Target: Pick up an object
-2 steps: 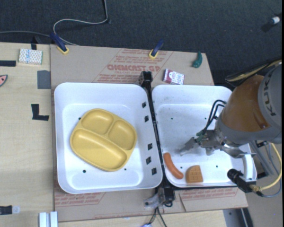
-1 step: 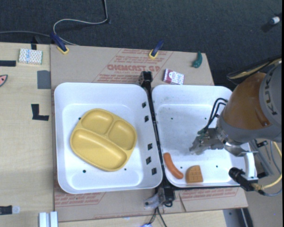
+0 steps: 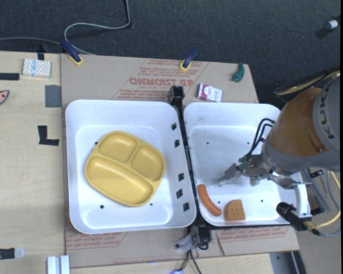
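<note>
Sausage (image 3: 209, 200): lay slantwise in the right bin's near left corner, just beside the waffle, free of the pincer
Waffle (image 3: 235, 210): small tan square piece, flat on the bin floor by the near wall, right of the sausage
Pincer (image 3: 227, 177): hung low over the middle of the right bin, pointing left, above and a little apart from the sausage; whether its fingers were spread or closed I could not tell, and nothing showed between them
Arm (image 3: 300, 133): came in from the right, orange band over the bin's right side
Right bin (image 3: 228, 113): white, shallow
Left bin (image 3: 80, 170): white, held a yellow tray (image 3: 124, 168) with three compartments
Bench (image 3: 23, 153): carried both bins on a cardboard sheet (image 3: 154, 79)
</note>
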Tool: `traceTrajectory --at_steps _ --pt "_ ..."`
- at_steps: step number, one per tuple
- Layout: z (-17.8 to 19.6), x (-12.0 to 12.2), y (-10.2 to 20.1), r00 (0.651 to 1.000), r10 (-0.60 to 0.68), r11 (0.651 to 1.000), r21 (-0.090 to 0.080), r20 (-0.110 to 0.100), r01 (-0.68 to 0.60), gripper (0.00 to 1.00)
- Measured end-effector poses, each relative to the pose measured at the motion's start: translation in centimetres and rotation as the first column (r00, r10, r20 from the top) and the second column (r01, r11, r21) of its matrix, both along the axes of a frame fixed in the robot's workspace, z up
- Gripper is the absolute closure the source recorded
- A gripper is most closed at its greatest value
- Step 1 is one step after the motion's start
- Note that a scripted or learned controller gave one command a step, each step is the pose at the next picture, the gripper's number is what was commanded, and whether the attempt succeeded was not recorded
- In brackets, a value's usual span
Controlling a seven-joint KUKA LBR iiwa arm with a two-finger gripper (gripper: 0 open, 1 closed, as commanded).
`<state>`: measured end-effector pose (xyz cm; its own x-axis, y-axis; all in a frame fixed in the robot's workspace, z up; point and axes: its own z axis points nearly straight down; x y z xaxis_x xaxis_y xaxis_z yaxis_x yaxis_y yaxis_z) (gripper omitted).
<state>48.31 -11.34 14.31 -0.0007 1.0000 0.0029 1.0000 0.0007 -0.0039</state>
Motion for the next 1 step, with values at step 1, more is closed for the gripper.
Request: traceTrajectory --at_steps 1 --pt "0.92 0.04 0.10 1.000 0.001 1.000 0.001 0.000 -0.001 1.00"
